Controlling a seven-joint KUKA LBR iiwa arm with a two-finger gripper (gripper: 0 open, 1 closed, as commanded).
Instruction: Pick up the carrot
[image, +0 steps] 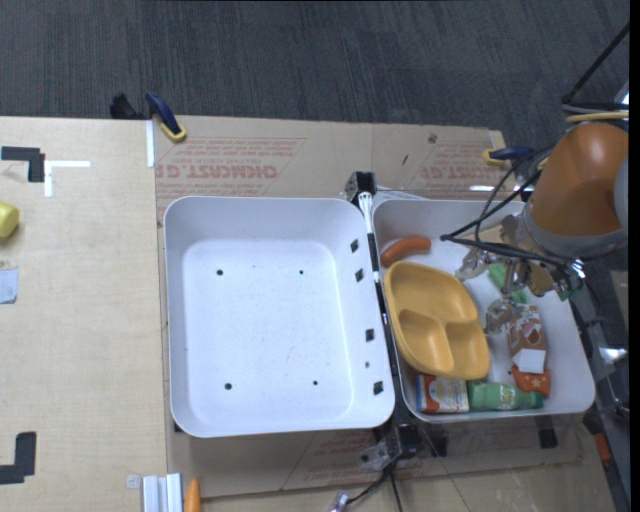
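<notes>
- Plainly, the only writing large enough to see is the red print on the cardboard sheet (300, 160) under the bins; it runs upside down and mirrored along the far edge, and I cannot make out the words with any confidence.
- A matching red print shows at the near edge of the cardboard, partly hidden beneath the bins.
- The packets at the near end of the right bin (575, 395) carry labels, a green-and-white pouch (505, 396) and an orange-and-white packet (529, 362) among them, but their text is too small to read.
- The gripper (520, 268) hangs over the far right part of the right bin, tangled among black cables and crumpled wrappers; whether it is spread or closed I cannot tell.
- The arm's orange band (582, 180) is cut off by the right edge.
- The carrot (405, 248) is a short, smooth, orange-red piece lying on the floor of the right bin at its far left corner, just beyond the yellow divided plate (435, 318) and apart from the gripper.
- The left bin (180, 300) sits beside it, touching along the middle.
- A yellow object (7, 220) at the far left is cut off by the edge.
</notes>
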